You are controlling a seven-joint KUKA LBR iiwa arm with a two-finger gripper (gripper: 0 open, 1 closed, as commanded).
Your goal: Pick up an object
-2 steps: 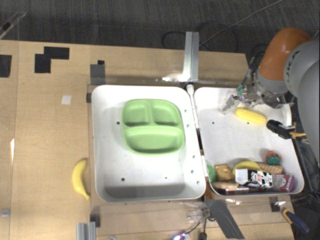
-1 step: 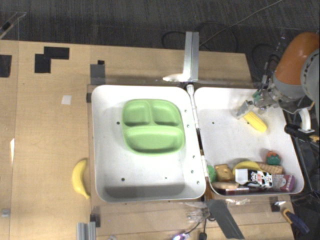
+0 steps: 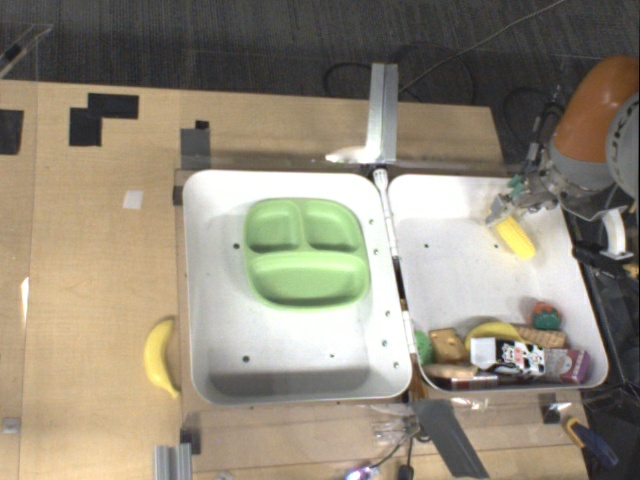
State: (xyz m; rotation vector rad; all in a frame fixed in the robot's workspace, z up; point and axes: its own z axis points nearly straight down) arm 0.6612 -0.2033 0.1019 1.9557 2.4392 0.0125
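Two white bins sat side by side. The gripper (image 3: 517, 200) hung over the far right part of the right bin (image 3: 450, 288), just above a yellow block (image 3: 516, 237). I could not tell if it was wide or narrow. A green tray (image 3: 303, 250) lay in the left bin (image 3: 215, 298).

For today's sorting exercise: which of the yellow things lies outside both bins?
The banana on the bench, left of the left bin; the other yellow things lie in the right bin.

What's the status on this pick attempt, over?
Gripper low over right bin, far corner, fingers unreadable. Yellow block just below it, on the bin floor, not seen held. Clutter pile along near edge, clear of the pick.
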